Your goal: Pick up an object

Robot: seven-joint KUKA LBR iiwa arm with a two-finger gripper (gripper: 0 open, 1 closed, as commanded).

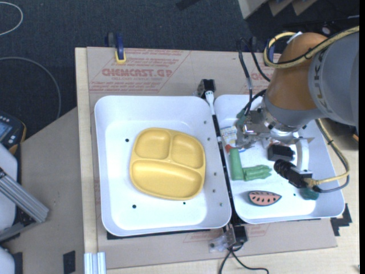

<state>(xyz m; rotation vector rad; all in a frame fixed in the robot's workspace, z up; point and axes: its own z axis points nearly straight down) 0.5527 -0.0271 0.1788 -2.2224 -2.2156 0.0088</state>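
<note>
My gripper (246, 133) hangs low over the left part of the right bin (325, 207), under the grey arm with its orange band (296, 61). Just below it lies a green piece (235, 163), and a second green piece (258, 172) rests beside that one. A small red item (228, 148) sits at the bin's left wall, close to the gripper. A watermelon-slice toy (264, 198) lies near the front of the same bin. Whether anything is in the gripper's grasp is hidden by the wrist.
A yellow divided plate (167, 163) lies in the middle of the left bin (114, 210). A black part with a teal tip (296, 181) and a yellow cable (331, 180) hang off the arm over the right bin. Both bins rest on a brown board (137, 70).
</note>
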